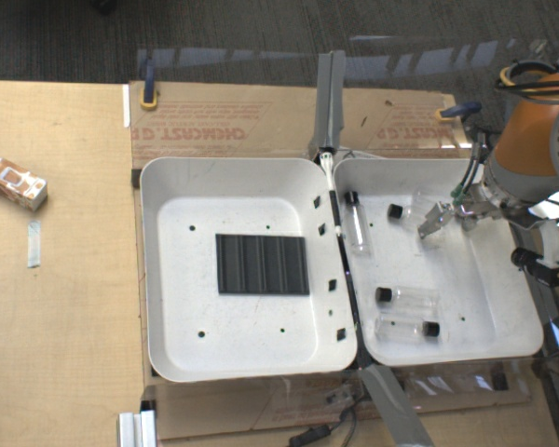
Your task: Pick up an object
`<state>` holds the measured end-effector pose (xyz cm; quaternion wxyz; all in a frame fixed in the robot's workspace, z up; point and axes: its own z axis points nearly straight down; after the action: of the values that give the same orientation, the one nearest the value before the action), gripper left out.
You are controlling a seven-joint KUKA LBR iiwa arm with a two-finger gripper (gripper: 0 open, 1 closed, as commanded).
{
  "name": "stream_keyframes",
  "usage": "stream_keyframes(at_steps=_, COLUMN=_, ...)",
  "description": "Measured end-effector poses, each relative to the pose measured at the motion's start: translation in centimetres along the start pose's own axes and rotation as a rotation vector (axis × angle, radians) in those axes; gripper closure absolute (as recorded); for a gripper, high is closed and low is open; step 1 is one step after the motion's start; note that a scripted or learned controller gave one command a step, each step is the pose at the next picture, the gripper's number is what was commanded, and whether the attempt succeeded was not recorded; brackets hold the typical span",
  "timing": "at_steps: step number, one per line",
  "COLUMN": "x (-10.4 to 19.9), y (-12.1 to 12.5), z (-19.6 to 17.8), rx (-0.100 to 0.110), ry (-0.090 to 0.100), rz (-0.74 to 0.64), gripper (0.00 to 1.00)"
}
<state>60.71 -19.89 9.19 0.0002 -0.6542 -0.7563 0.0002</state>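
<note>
The grey arm with its orange band (531,142) reaches over the right-hand shallow white bin (503,329), its metal two-finger gripper (435,222) hanging near the back. Clear plastic vials with black caps lie below: one (356,222) by the left wall, two (408,313) toward the front. A dark ribbed rectangular mat (262,264) sits in the left white bin (168,343).
</note>
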Motion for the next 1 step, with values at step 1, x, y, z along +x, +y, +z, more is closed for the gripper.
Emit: stream_keyframes(at_steps=1, x=-0.09, y=-0.04, z=-0.87, rx=0.0, ry=0.0, rz=0.003, gripper=1.0)
